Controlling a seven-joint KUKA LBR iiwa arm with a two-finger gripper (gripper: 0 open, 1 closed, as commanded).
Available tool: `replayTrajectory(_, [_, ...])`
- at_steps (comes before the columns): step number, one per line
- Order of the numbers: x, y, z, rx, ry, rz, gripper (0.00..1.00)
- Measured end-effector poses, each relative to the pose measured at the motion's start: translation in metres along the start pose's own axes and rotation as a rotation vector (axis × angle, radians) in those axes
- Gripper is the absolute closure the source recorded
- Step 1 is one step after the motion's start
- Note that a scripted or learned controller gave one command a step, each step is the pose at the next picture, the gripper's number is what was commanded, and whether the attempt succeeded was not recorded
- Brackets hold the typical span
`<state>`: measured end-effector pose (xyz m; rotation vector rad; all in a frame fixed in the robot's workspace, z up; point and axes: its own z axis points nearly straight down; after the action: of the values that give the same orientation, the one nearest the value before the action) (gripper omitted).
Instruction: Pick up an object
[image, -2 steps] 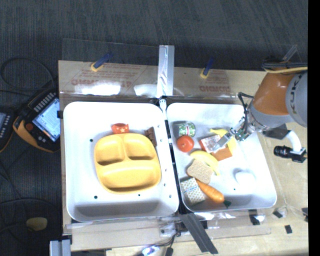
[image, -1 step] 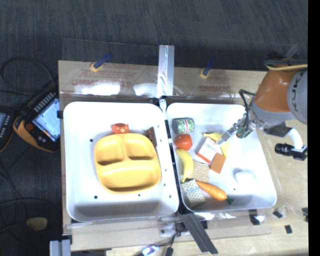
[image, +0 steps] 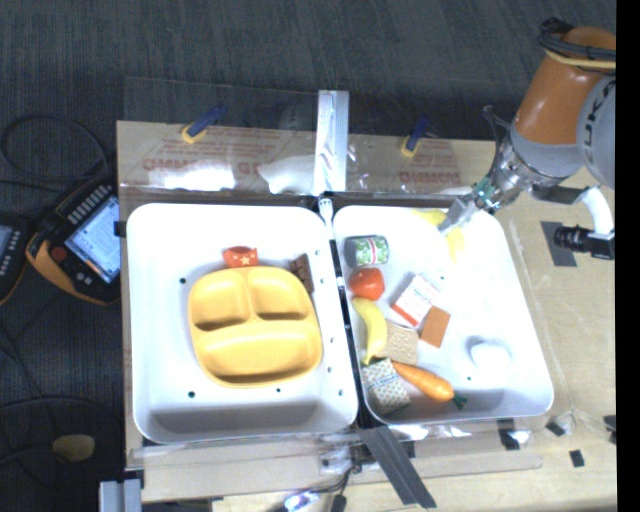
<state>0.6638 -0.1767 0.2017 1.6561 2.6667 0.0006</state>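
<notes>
My gripper (image: 462, 212) hangs over the back edge of the right bin (image: 520, 300), reaching in from the upper right. Just beside and below it lies a yellow object (image: 434, 217), partly hidden by the gripper; I cannot tell whether they touch. Further forward in the same bin lie a green can (image: 368, 249), a red tomato (image: 367, 283), a banana (image: 370, 328), a white and red box (image: 415, 298), an orange square (image: 435, 326), a cracker (image: 402, 343) and a carrot (image: 425, 381).
The left bin (image: 160, 300) holds a yellow divided plate (image: 255, 325), a small red item (image: 240, 257) and a brown piece (image: 302, 268). A white lump (image: 488, 353) lies at the right bin's front right. A handheld controller (image: 85, 245) lies off the bench to the left.
</notes>
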Motion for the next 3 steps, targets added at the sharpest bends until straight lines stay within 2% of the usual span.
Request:
replayTrajectory(1, [0.057, -0.036, -0.010, 0.002, 0.004, 0.133, 1.00])
replayTrajectory(2, [0.055, -0.048, -0.081, 0.000, 0.002, 0.119, 1.00])
replayTrajectory(3, [0.055, -0.048, -0.081, 0.000, 0.002, 0.119, 0.00])
